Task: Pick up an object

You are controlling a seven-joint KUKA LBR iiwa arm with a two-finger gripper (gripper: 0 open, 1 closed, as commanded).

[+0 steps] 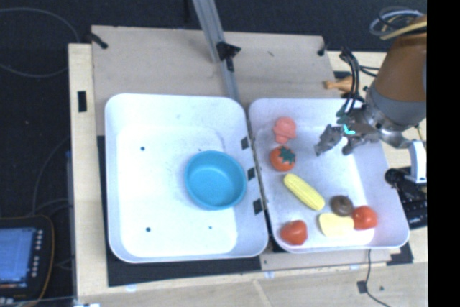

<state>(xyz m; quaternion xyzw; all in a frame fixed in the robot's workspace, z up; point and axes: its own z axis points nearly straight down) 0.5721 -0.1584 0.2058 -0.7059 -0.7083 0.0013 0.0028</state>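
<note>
Camera view, inspected from above: you have the gripper (336,142) poised over the bare far part of the right bin (374,180), its two dark fingers spread apart with nothing between them. I judge this the approach stage; no grasp has been made. The candidate objects all lie in that right bin: a pink rounded piece (284,129) at the far left, a red tomato with a green stalk cap (282,158) just near of it, a yellow corn cob (303,192) lying at a slant toward the middle, a small brown piece (341,205) touching a pale yellow block (336,225), a red piece (364,217) at the right of these, and another red piece (293,231) at the near left corner. All look like smooth moulded plastic toy food, rounded and liable to slip. Your next move calls for centring over one item, likely the tomato or the cob, and descending with the fingers astride it. The left bin (129,154) holds a blue bowl (215,180), glossy and round.
</note>
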